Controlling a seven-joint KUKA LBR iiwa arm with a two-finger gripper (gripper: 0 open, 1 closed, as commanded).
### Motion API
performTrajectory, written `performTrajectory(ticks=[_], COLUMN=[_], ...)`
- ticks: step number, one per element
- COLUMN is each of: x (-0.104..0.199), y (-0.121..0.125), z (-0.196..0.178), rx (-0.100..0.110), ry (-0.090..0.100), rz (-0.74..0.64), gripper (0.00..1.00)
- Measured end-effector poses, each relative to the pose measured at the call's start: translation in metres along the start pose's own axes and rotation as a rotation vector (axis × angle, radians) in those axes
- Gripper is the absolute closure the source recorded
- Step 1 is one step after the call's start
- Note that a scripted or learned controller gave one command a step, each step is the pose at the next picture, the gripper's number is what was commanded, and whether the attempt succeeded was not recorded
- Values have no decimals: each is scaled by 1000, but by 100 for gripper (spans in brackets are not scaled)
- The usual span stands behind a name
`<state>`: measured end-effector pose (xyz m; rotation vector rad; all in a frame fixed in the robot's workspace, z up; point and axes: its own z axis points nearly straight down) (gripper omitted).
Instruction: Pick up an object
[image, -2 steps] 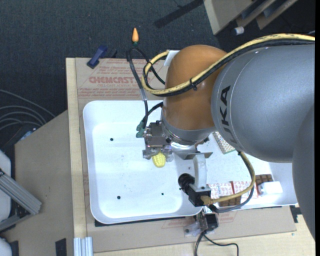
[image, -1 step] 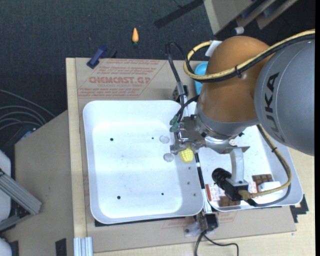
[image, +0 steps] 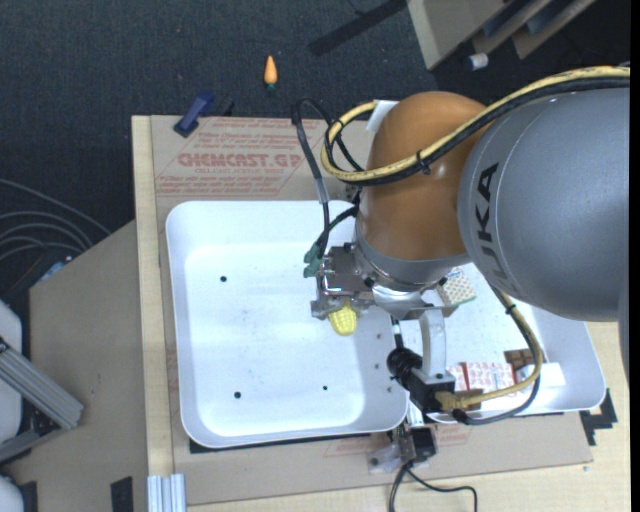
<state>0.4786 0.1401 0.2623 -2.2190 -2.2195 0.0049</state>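
The left bin (image: 250, 330) has a bare white floor with a few small dark dots. Near its right side, the arm's tool (image: 338, 300) hangs low, and a small yellow thing (image: 343, 321) sits right at its tip. It looks pinched there, but most of the tool is tucked under the big orange band (image: 425, 190), so I cannot tell for sure if it is clenched or let go.

My guess is that the grabbing step is going on now. If the yellow thing is truly caught, the next move is a slow lift straight up, so it does not slip out.

Further right, the fat grey arm (image: 560, 180) covers much of the right bin (image: 585, 375). A red and white packet (image: 480, 377) and a small checked piece (image: 458, 290) lie in there (both half hidden). Black and yellow cables (image: 470, 405) loop close to the tool and could snag.

Up on the dark floor sit a blue thing (image: 193, 113) and a little orange thing (image: 270, 70), well away from the counter (image: 160, 300).
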Motion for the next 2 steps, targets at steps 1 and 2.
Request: performTrajectory(ticks=[1, 2], x=[-82, -36], y=[28, 10], z=[-77, 3], rx=[-4, -2], ry=[0, 0], rz=[1, 0], gripper=[100, 100])
